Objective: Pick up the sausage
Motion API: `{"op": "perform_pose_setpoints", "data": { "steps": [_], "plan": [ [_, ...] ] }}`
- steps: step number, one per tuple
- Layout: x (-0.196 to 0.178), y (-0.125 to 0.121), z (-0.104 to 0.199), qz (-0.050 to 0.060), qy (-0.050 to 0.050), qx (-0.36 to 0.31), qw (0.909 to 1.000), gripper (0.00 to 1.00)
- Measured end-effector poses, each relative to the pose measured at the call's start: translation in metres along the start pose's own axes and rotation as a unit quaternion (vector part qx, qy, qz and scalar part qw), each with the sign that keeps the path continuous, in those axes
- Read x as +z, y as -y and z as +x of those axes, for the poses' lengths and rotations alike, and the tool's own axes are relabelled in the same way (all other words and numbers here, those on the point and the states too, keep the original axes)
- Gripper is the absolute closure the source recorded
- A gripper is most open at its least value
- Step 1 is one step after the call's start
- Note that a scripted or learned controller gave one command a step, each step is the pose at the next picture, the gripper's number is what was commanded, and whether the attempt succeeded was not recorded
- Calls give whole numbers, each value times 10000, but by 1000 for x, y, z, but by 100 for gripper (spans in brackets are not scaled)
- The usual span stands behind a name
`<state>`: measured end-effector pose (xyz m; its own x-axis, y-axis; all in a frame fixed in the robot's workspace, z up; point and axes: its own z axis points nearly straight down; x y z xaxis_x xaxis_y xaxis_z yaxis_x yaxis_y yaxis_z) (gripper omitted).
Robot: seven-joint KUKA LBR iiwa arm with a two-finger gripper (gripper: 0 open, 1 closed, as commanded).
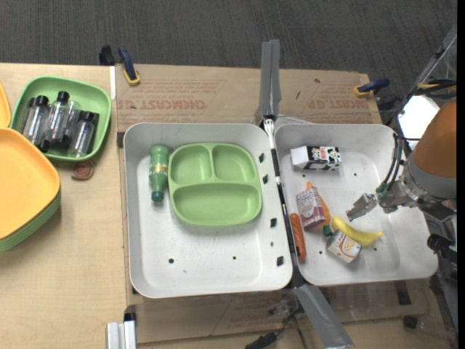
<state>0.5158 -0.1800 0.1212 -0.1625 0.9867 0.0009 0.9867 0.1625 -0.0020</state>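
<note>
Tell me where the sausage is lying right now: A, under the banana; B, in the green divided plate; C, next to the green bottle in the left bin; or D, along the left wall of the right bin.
D: the sausage lies lengthwise against the left wall of the right bin, below the juice pouch.

— What do I look like from up there?

— My arm (439,158) comes in as a rounded grey body with a broad orange band (445,140) over its upper part, smooth and a little glossy.

— And below the band?

— A grey wrist section, darker underneath, with thin dark cables curving down beside it.

— The gripper?

— My gripper (363,206) is small and metallic, grey and silver, built of angular pieces that narrow to slim pale fingers (358,210). I can make out no markings or screws at this size.
</note>
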Motion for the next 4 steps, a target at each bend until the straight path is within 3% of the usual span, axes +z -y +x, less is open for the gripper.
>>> {"op": "perform_pose_setpoints", "data": {
  "steps": [1,2,3,4],
  "plan": [
    [30,1,20,0,1,213,9998,0],
    [-70,-39,84,-5,8,-322,9995,0],
    [-69,-42,119,-1,6,731,9973,0],
    [31,-28,78,8,4,968,9953,0]
  ]
}}
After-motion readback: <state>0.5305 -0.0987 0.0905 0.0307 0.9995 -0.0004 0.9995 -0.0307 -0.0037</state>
